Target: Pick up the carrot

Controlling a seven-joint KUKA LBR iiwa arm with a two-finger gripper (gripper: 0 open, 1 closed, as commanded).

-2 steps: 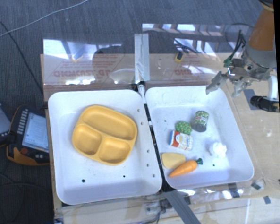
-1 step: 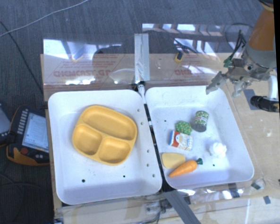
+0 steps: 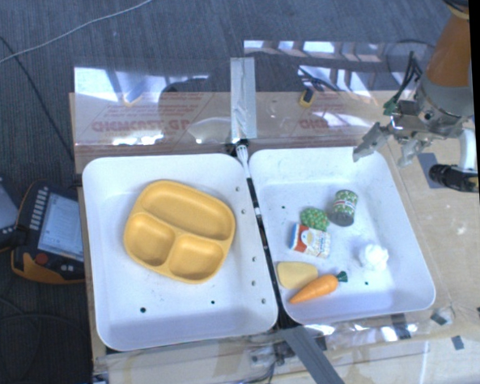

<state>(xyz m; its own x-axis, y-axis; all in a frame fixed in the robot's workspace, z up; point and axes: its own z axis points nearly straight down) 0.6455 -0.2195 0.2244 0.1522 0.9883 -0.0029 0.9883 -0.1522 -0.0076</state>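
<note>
Carrot is lying flat in the right bin, near that bin's front-left corner, stem end with the green tuft pointing right, tip pointing left toward the divider. All other positions relative to the carrot: a pale yellow wedge-shaped piece touches or nearly touches its upper-left side; the small red-and-white carton sits just behind that; the green leafy item is behind the carton; the small can is further back and to the right; the white lump is to the right and slightly behind. The left bin, holding the yellow compartment plate, is well to the carrot's left and out of the way. The gripper is well behind and right of the carrot, over the right bin's far edge, nothing between its fingers, and they look spread apart, so I read it as released and empty. Judgement: approach phase, no grasp yet. Carrot's right end has clearance, left end is crowded by the yellow piece, so pinching across the body mid-length or right of it looks safest. Risk: fingers nudging the yellow piece or rolling the carrot.
</note>
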